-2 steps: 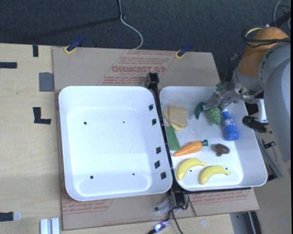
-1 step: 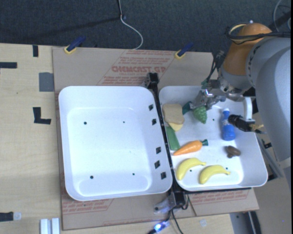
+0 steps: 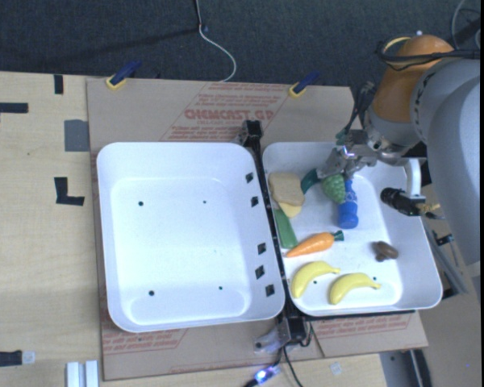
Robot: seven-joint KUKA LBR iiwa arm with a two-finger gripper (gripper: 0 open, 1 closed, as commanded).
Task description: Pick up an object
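Green and knobbly, a small toy [image 3: 334, 187] lies right beneath the claw [image 3: 344, 163] in the right bin [image 3: 411, 297], touching a blue piece [image 3: 348, 212] just below it, though whether the claw is apart or together I cannot tell.
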